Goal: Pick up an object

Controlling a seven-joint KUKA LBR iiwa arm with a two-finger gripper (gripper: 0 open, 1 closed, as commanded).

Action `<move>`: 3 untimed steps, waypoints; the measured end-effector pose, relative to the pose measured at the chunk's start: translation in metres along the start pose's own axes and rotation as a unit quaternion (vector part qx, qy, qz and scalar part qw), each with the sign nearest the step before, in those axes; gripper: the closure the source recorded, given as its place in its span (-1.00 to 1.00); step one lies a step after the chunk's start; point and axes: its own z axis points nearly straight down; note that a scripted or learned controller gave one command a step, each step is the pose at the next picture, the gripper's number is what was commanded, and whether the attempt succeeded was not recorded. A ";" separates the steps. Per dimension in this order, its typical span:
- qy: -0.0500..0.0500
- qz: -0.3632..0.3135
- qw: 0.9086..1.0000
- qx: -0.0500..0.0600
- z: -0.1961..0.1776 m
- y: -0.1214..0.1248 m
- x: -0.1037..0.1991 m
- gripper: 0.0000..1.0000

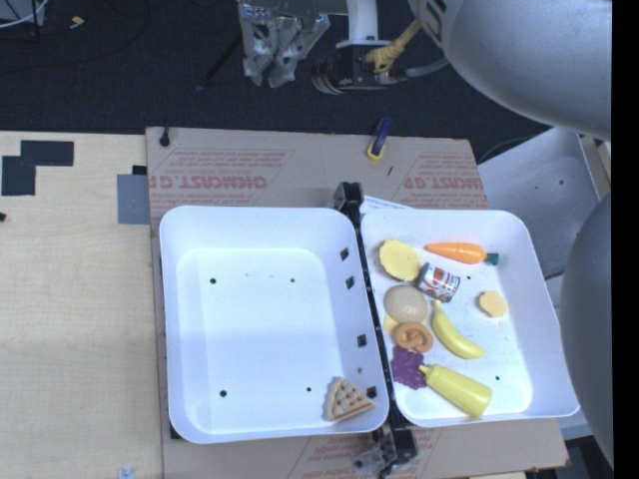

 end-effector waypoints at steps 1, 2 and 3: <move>-0.002 -0.002 1.000 0.004 -0.008 -0.002 -0.001 1.00; -0.002 -0.006 1.000 0.005 -0.017 -0.002 0.001 1.00; -0.002 -0.009 1.000 0.004 -0.026 -0.002 0.002 1.00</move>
